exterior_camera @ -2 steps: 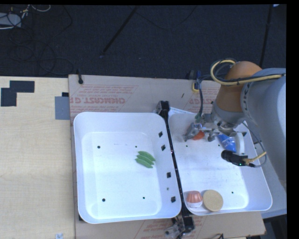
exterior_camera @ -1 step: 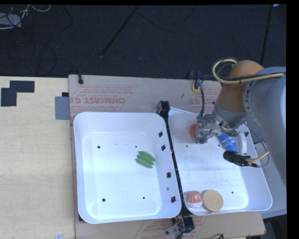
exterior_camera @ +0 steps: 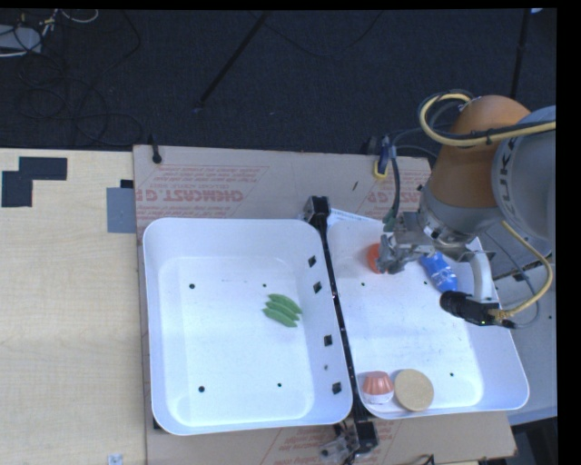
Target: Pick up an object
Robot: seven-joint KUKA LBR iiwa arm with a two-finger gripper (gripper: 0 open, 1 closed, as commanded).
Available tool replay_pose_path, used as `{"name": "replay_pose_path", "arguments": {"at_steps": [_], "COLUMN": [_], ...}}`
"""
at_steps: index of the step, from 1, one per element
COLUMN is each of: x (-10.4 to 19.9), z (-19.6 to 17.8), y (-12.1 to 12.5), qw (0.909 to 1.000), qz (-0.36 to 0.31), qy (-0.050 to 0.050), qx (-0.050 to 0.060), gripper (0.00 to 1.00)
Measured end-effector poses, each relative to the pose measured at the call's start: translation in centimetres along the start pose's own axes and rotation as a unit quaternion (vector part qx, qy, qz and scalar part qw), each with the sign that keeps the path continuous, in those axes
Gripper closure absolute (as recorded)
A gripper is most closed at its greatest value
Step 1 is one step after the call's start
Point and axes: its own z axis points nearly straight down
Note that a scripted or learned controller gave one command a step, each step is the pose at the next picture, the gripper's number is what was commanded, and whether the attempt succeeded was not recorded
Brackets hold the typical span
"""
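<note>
A pale wooden surface [exterior_camera: 64, 309] carries two white bins. The left bin [exterior_camera: 172, 245] holds a green pod-like object [exterior_camera: 282, 310]. In the right bin [exterior_camera: 508, 386], the gripper [exterior_camera: 392, 258] hangs just beside a red-orange object [exterior_camera: 374, 257] near the far wall; whether it is gripping it, I cannot tell. A tan disc [exterior_camera: 413, 390] lies at the near edge.

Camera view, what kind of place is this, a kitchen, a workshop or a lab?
Most likely a robotics lab set up for grasping trials: a robot arm reaches over two white bins holding small odd objects, on cardboard atop a bench, with loose cables on the dark floor.
</note>
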Motion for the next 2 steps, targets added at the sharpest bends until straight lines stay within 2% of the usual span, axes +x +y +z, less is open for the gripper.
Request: {"name": "replay_pose_path", "arguments": {"at_steps": [1,2], "x": [-0.9,-1.1], "z": [9.3,7.8], "y": [-2.5,-2.3], "qw": [1.0,1.0], "qz": [0.002,0.004], "qy": [0.0,0.0], "qx": [0.007,0.004], "gripper": [1.0,1.0]}}
